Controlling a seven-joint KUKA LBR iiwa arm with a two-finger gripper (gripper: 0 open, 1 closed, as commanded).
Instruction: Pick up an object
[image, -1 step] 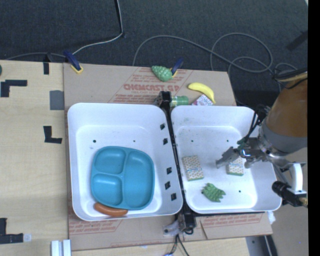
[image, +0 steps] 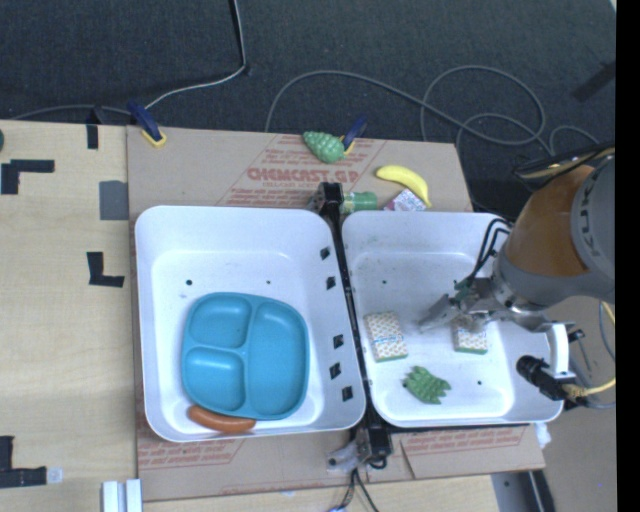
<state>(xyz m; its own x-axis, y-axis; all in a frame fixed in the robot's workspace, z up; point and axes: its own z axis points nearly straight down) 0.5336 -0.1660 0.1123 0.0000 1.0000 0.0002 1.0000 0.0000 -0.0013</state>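
The bench (image: 60, 300), pale wood with a cardboard sheet under the bins, carries two shallow white plastic bins. The left bin (image: 160, 240) holds a large blue divided plastic plate (image: 244, 354) with an orange sausage-shaped toy (image: 221, 420) at its lower edge.

The right bin (image: 400, 235), at centre right of the frame, holds three small items: a square speckled sponge-like pad (image: 386, 335) near its left wall, a similar pad (image: 471, 339) further right, and a green knobbly leaf-shaped toy (image: 427, 384) below them.

The pincer (image: 452, 311) sits low over the right bin, just beside the right-hand pad; its fingers appear spread, with nothing seen between them.

Judgement: the right-hand pad is the nearest candidate. It looks light, soft and compressible, not fragile. Its low, flat profile suggests gripping across two opposite edges, pressing down close to the bin floor.
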